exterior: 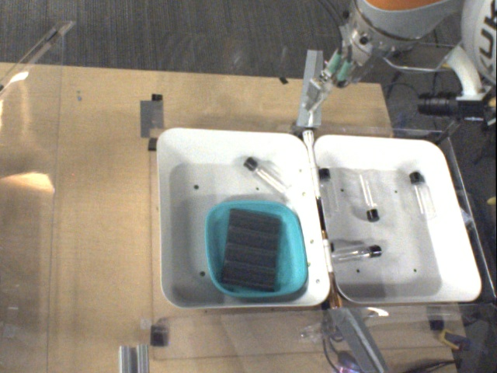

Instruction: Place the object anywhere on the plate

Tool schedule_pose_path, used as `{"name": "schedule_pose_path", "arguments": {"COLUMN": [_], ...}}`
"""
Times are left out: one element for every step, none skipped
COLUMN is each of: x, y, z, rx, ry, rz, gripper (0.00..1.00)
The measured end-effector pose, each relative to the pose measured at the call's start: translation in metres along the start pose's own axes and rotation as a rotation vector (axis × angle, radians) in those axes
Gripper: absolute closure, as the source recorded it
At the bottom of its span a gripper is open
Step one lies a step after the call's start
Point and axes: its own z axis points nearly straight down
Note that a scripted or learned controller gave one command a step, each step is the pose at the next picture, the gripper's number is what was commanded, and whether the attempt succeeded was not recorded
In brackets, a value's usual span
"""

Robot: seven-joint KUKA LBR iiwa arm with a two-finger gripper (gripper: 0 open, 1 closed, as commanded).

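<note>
1. Gripper (309, 113) hangs off the grey arm (411, 6) over the back rim where the two bins meet, with nothing seen in it. Whether it is apart or together I cannot tell from this slant.
2. Just below it, in the left bin (175, 208), a clear tube with a black cap (264, 174) lies loose near the back wall.
3. Nearer the front of that bin sits the teal plate (217, 231), a rounded square with a raised lip and a smooth, plastic-looking surface.
4. Lying flat on the plate, inside its lip, is the black ribbed block (251, 248), rectangular and matt, with grooves running across it. I take it to be the task's object.
5. The right bin (458, 231) holds three more clear capped tubes (370, 200), well apart from one another.
6. Judged from this layout, the placing looks done: block on plate, gripper high and well apart from it.
7. If so, the next move calls only for a clean retreat. If a tube is meant, the gripper must descend on a slim, round, slippery thing that may roll.
</note>
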Motion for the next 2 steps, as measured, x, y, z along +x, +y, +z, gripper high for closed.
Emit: {"name": "schedule_pose_path", "arguments": {"x": [0.0608,0.0608], "y": [-0.0792,-0.0792], "z": [-0.0088,-0.0087], "rx": [-0.002,-0.001], "ry": [-0.001,-0.001], "rz": [0.022,0.022], "gripper": [1.0,0.0]}}
